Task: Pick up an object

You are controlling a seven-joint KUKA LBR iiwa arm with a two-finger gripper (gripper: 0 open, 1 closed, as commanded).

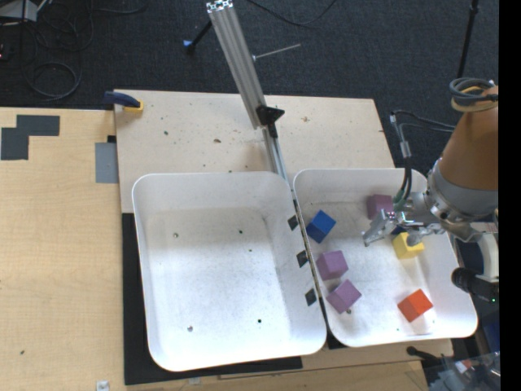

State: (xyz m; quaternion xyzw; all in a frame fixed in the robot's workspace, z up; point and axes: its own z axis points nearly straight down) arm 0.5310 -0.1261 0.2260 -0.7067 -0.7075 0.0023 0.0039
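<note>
On wooden bench (203,133), white bins (163,218).

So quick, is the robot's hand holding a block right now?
Gripper: low in the right bin, beside the yellow block and a purple block; a hold cannot be told.

Right bin (456,320), shallow, white, holds six small blocks. Blue cube (321,226) lies near the bin's left wall, turned cornerwise. Two purple cubes sit below it: upper purple cube (332,264) and lower purple cube (344,296), close together, the lower one tilted and near the left wall. A third purple block (378,206) lies toward the bin's far side, partly hidden. Yellow block (408,245) rests right of centre, partly covered from above. Orange-red cube (416,305) sits near the bin's front right corner, apart from the others.
</note>
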